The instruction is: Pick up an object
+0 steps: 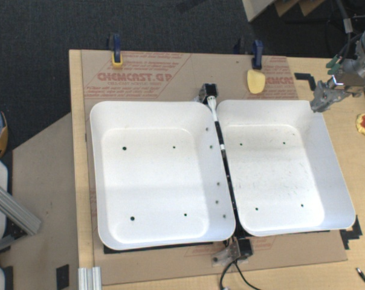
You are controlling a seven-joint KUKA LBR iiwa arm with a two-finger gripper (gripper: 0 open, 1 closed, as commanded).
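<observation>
Two bins: shallow white plastic trays, left bin (110, 162) and right bin (327, 162), are set side by side on a cardboard-covered bench (86, 77).
Candidate object: a small yellow rounded block (255, 81) is seen on the cardboard just behind the right bin, outside both trays.
Gripper: the metal two-finger gripper (323, 101) is seen at the right bin's far right corner; its opening cannot be told.
Risk: the block lies near a blue clamp (257, 53); collision with it is judged possible during any approach.
</observation>
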